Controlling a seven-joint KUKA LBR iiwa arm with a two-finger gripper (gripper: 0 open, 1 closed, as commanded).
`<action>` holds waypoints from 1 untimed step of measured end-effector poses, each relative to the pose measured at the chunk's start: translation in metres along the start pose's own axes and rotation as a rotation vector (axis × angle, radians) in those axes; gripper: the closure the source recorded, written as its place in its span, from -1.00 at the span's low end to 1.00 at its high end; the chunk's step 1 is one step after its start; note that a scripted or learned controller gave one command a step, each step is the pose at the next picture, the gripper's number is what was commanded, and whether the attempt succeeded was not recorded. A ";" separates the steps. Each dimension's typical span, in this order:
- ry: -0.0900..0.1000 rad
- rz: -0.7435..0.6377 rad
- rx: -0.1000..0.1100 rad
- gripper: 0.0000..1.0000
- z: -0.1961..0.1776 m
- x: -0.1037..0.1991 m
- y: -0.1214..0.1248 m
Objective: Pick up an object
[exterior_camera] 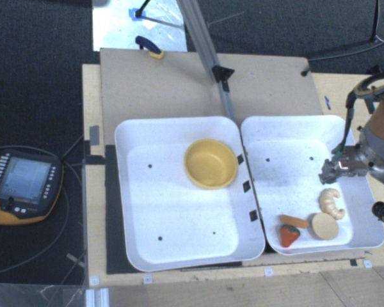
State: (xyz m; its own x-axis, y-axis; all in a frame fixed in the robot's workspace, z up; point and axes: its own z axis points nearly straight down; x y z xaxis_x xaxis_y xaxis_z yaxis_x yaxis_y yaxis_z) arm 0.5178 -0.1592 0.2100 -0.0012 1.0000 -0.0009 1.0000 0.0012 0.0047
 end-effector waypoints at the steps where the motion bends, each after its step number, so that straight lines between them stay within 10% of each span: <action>1: 0.000 0.000 0.002 1.00 -0.021 0.000 0.001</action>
State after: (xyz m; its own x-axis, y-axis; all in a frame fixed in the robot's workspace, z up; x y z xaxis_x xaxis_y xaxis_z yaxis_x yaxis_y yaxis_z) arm 0.5184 -0.1593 0.2313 -0.0008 1.0000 -0.0005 1.0000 0.0008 0.0023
